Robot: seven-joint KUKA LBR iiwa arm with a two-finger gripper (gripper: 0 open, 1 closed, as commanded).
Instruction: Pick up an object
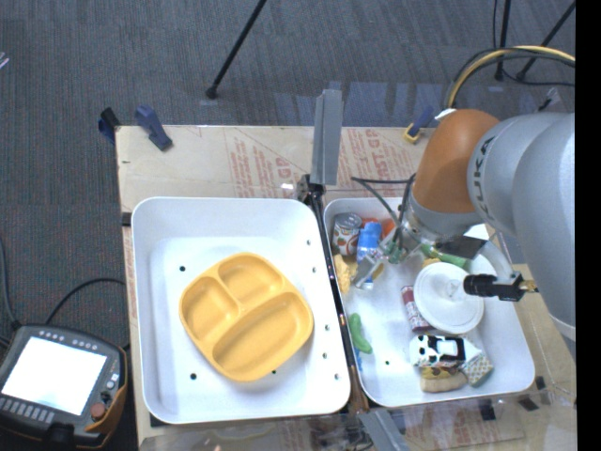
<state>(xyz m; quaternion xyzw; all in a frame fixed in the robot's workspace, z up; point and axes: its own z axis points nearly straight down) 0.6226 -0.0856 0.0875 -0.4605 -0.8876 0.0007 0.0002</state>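
The claw [392, 248] reaches down into the upper left part of the right-hand shallow white bin [512, 341], below the arm's orange band [453, 163] and grey wrist. It is partly hidden by the wrist above it, and whether it is open, closed, or gripping anything cannot be told from this angle. Its tip sits among a tight cluster of items: a small round metal can with a red label [346, 227] just to its left, a blue packet-like object [369, 239] touching or nearly touching it, and a pale yellowish object [344, 272] lower down against the bin's left wall.

Further out in the same bin, a round white plastic lid or bowl [449, 298] lies near the middle, with a dark red cylindrical tube [413, 310] beside its left edge. A green pod-shaped toy [361, 334] rests along the bin's left wall. Toward the near right corner lies a black-and-white cow-patterned toy [439, 349], with a tan, bread-like piece [439, 378] just below it and a mesh-patterned object [477, 369] at its right.

The left-hand shallow white bin [155, 242] holds a yellow plastic divided plate [246, 316], lying flat and turned at a slant.

Both bins sit side by side on the plywood tabletop [235, 153]. A handheld control pendant with a bright screen [58, 374] lies on the floor at lower left.
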